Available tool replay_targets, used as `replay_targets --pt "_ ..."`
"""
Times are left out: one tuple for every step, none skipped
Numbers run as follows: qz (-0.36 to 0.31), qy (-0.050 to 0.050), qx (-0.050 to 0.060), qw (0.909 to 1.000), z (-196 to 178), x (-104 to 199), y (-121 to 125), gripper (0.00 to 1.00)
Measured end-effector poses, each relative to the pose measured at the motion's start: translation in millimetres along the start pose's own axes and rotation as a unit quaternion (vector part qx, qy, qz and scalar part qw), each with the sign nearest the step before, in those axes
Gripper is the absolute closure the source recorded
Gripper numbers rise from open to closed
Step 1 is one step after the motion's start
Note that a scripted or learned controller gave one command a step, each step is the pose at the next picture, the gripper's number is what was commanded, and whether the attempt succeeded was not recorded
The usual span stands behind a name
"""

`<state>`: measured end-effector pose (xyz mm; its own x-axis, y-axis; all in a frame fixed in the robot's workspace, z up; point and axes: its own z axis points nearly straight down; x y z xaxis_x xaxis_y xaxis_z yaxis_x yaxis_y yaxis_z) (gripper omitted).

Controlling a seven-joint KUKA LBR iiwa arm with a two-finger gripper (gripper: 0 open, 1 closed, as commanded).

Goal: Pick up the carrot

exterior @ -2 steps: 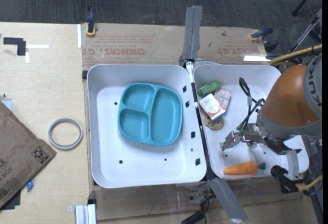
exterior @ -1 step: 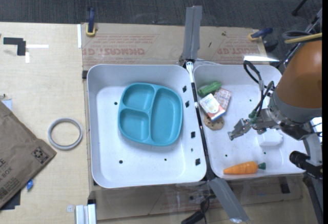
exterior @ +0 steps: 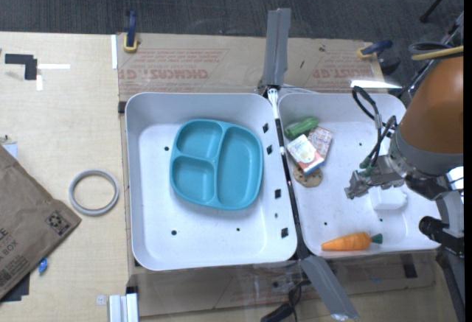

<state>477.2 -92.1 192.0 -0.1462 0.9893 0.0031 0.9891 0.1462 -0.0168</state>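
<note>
The orange carrot (exterior: 346, 242) with a green stub lies on its side near the front wall of the right bin (exterior: 335, 210). My gripper (exterior: 360, 186) hangs over the middle of that bin, above and slightly right of the carrot and apart from it. The grey arm with its orange band (exterior: 442, 110) comes in from the right. Nothing is seen held in the gripper.
In the right bin's back left sit a green vegetable (exterior: 302, 126), a small carton (exterior: 304, 153), a packet (exterior: 321, 139) and a cookie (exterior: 307, 177). A blue divided plate (exterior: 217, 163) lies in the left bin (exterior: 147, 188). A tape roll (exterior: 94, 191) rests on the bench.
</note>
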Motion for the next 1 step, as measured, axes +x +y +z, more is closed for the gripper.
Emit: replay_targets --pt "0.0 0.0 0.0 1.0 -0.1 0.0 0.0 0.0"
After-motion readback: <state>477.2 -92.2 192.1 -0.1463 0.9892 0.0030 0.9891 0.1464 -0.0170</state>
